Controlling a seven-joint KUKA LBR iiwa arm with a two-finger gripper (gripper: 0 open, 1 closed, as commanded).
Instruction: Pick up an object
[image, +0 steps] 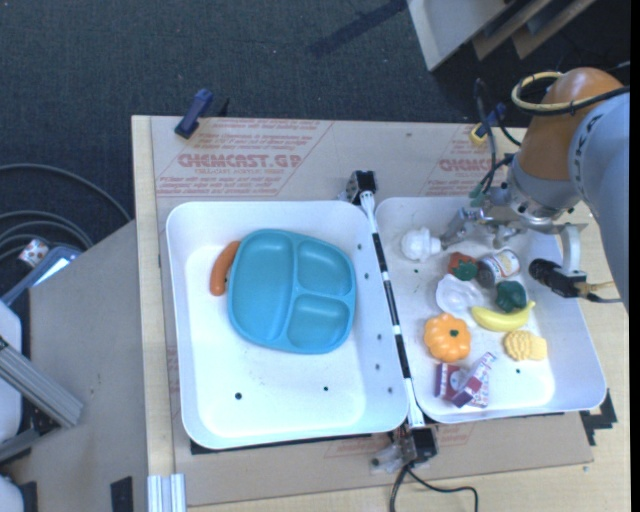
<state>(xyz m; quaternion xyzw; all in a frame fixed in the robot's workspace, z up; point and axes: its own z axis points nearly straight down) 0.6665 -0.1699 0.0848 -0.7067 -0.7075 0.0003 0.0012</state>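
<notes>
Leftmost, the left bin holds a blue divided plate lying flat near its middle, with an orange carrot-like piece tucked against the plate's left edge. Between the bins runs a thin dark hinge strip.

Next comes the right bin, crowded with small toys. A white bulb-shaped piece lies near its upper left. Below that sit a white cup-like piece, an orange pumpkin and a red-and-white packet near the front edge. Further right are a small can, a dark green vegetable, a banana just under it, and a yellow corn cob.

Over the bin's upper right hangs the arm with its orange band. The tool sits low above the toys near the can; whether its grasp is apart or together cannot be told, and nothing visibly sits in it.

Both bins rest on the bench.
</notes>
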